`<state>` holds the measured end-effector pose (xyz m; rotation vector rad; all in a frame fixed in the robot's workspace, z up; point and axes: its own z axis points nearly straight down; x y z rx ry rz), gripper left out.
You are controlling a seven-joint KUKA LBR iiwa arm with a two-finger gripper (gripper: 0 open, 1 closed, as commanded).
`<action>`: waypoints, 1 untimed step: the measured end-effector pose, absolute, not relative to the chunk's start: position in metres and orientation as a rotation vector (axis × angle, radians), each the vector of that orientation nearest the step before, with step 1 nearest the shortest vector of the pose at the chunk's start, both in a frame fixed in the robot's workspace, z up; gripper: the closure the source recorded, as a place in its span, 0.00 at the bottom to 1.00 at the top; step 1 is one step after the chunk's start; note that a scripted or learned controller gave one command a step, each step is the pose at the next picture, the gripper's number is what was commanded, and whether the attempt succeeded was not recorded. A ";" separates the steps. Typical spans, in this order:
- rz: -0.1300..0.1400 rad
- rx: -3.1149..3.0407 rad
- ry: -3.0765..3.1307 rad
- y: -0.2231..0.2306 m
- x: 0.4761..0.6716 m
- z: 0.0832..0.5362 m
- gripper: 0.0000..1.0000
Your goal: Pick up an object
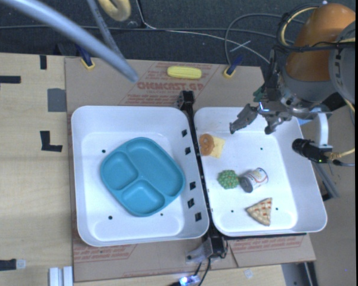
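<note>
Over the right bin's [310, 219] far end the gripper [254, 122] hung with fingers apart and apparently nothing between them. No pick was made yet: bun [210, 145], green toy [228, 179], can [254, 179] and pizza slice [260, 211] all lay on the floor below, every grasp left to do.

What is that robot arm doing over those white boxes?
It is trying to pick up a toy. Its end effector hangs open over the back of the right bin, holding nothing. Under it lie a toy burger, a green toy, a small can on its side and a pizza slice. The left bin holds a blue divided plate.
</note>
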<state>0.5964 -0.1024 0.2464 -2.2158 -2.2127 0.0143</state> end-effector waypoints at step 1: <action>0.002 -2.219 -2.222 -0.102 0.599 0.253 0.00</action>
